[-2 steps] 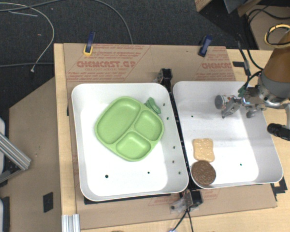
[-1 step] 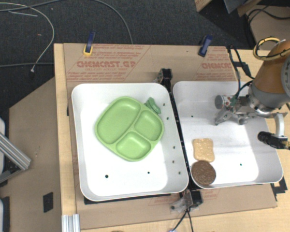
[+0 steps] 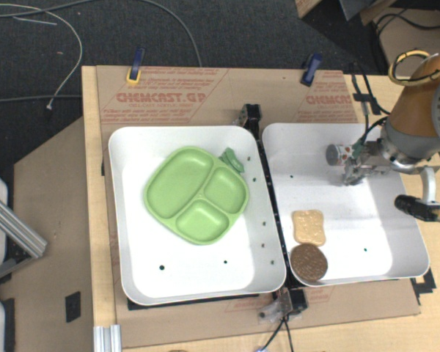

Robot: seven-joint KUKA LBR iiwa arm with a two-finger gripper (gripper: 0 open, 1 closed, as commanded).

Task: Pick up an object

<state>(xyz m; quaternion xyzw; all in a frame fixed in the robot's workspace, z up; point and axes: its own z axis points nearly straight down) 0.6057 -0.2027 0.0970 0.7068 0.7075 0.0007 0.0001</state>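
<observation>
The bench (image 3: 103, 196) carried two shallow white bins side by side on a brown sheet printed with red lettering. The left bin (image 3: 132, 262) held a green divided plate (image 3: 196, 194) with three compartments, lying flat near the bin's middle. A small dark green piece (image 3: 233, 160) lay touching the plate's upper right edge.

The right bin (image 3: 396, 255) held two items close to its lower left corner. A tan slice shaped like toast (image 3: 309, 226) lay flat, and a round brown disc like a cookie (image 3: 309, 262) lay just below it, the two touching or nearly so. Both sat just beside the wall dividing the bins.

The arm (image 3: 418, 116) entered from the right, its orange band visible above the wrist. The gripper (image 3: 350, 169) was positioned over the upper part of the right bin, well apart from the slice and the disc. Nothing could be seen between its fingers; how far the claw stood open could not be determined at this angle.

Two blue clamps (image 3: 137, 62) held the sheet at its far edge. Cables (image 3: 66, 28) lay on the dark floor beyond.
</observation>
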